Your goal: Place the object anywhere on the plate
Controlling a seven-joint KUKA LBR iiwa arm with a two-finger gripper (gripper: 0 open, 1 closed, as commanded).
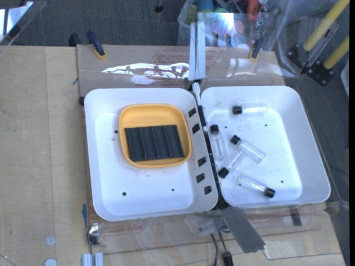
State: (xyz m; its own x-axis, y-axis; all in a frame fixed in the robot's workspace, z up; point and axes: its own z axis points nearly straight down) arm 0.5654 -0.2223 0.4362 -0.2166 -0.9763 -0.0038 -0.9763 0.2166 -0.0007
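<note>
Waiting on a pick. Counting five clear tubes (249, 148) w/ black caps, all loose in right bin (312, 148); none on yellow plate (155, 111), sitting in left bin (111, 195) w/ dark ridged insert (153, 143) on top. Jaw state: can't tell, so no firm bearing from jaws to tubes. Judging by arm's reach from the right: tube bin prob. nearer, plate beyond the divider. Lowest tube (252, 184) apart from the rest, long axis slanting down-right; prob. easiest grabbed across its width.

Clear vials (248, 150) right; yellow plate (155, 113) left
</note>
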